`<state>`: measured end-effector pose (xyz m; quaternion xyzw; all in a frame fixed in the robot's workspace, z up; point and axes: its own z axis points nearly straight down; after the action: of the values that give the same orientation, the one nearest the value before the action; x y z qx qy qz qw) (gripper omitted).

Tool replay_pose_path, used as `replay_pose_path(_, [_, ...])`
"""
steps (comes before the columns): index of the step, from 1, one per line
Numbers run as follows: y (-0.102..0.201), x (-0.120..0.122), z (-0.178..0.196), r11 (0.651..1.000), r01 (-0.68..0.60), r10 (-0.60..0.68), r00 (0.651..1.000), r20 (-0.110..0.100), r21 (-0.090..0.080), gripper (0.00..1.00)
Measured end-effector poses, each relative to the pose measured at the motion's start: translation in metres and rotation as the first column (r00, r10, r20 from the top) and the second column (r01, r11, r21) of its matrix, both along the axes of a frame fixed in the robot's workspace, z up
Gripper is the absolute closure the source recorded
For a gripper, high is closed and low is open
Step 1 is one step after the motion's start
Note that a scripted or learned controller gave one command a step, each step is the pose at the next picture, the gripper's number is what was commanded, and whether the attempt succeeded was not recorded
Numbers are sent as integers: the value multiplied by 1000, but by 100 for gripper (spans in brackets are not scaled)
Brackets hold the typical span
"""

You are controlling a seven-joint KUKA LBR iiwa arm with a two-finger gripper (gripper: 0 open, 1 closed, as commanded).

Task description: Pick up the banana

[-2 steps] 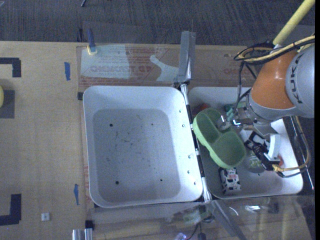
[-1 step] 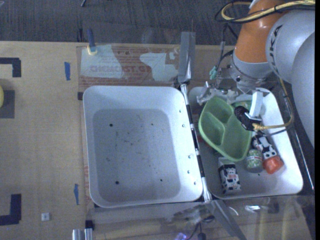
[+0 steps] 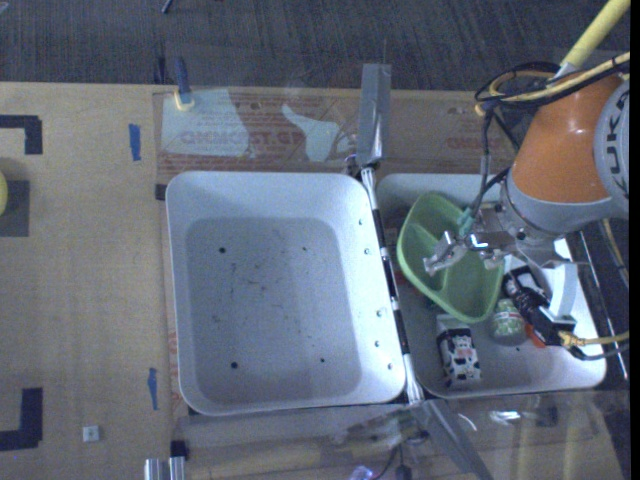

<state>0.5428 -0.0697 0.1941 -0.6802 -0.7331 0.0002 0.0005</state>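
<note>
- Step in hand, as I read it: the approach/search part of the pick. Nothing is lifted yet as far as I can see.
- The arm (image 3: 560,148) reaches in from 3 o'clock and the gripper (image 3: 458,250) hangs over the right bin (image 3: 520,383), right above the green bowl (image 3: 470,293) that fills the bin's 10 o'clock side.
- Gripper state: honestly can't tell if it's spread or closed. It's a tangle of shiny metal against the bowl from this angle, and I see nothing yellow clamped in it.
- Where's the banana? I can't pin it down. My guess is it's tucked under the wrist or down in the bowl.
- There's a yellow sliver (image 3: 3,194) at the bench's far 9 o'clock edge, well apart from both bins, but it's too cut off to call.
- Other stuff in the right bin: a small black-and-white item (image 3: 459,354) at 6 o'clock and a little greenish round thing (image 3: 507,321) just beside the bowl.
- The left bin (image 3: 200,198) sits at the frame's centre.
- Next move, I reckon: line up on the actual banana, not the bowl rim, before coming down. Otherwise it grabs the bowl or just air.
</note>
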Motion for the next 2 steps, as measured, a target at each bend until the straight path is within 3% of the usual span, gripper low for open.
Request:
replay_pose_path(1, [-49,-1,-92,975,-222,222,975,16,-5,0])
replay_pose_path(2, [-37,62,-86,932,-362,362,932,-8,-3,0])
